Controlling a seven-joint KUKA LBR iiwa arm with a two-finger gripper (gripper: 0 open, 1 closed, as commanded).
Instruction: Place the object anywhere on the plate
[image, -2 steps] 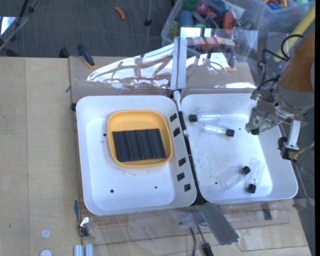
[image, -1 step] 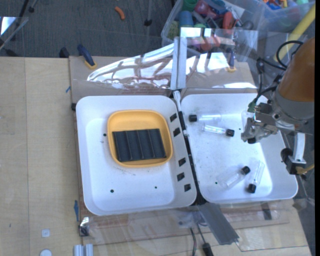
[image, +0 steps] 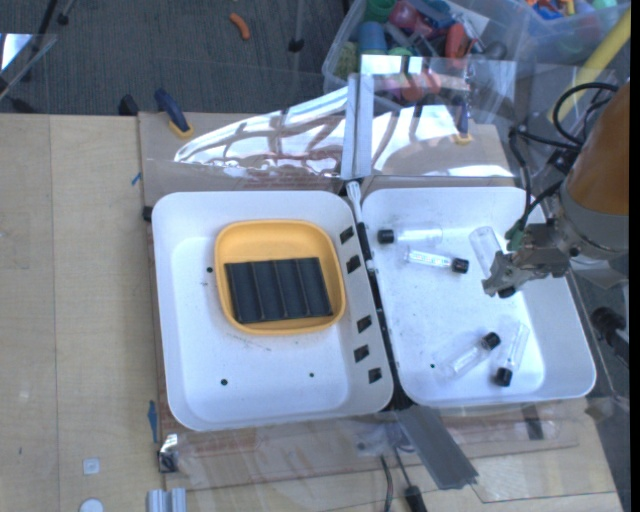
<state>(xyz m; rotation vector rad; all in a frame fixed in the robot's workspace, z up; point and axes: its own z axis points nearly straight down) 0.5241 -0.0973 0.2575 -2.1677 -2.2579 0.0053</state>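
A yellow plate (image: 228, 250) with a dark ribbed insert (image: 278, 290) lies in the left white bin (image: 190, 370). Several clear vials with black caps lie in the right white bin (image: 560, 385): one at the back (image: 412, 237), one just in front of it (image: 435, 259), and two near the front (image: 463, 356) (image: 513, 350). Another clear vial (image: 484, 244) lies tilted at the right, its lower end meeting my gripper (image: 502, 281). The gripper hangs low over the right side of that bin, and the wrist hides its tips.
A row of small black clips (image: 362, 322) runs along the divide between the bins. Crumpled clear plastic (image: 270, 145) lies behind the bins, with a box of coloured items (image: 430, 40) beyond it. Black cables (image: 545, 150) loop near the arm.
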